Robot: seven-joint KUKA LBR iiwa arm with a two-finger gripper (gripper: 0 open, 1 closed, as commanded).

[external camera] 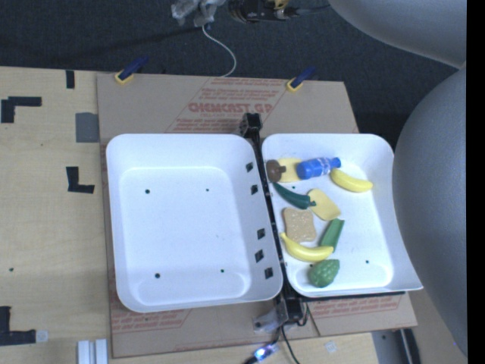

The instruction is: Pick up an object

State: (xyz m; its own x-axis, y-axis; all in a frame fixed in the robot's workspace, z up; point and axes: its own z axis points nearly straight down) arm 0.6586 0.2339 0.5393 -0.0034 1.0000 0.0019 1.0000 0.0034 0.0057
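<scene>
Overall, left bin (182, 226) lies beside right bin (375, 268), which holds every candidate: blue bottle (316, 167) with long axis roughly left-right, bananas (351, 180), green pieces. Grey arm (439, 203) looms over the right edge, toys to its left; gripper state: cannot tell. Cardboard (227, 106) print partly reads "CHEMCAST"

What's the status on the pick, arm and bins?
Grey arm over the right edge, nothing seen held. Toys clustered in right white bin: blue plastic bottle, two yellow bananas, green leafy piece. Left white bin beside it.
</scene>
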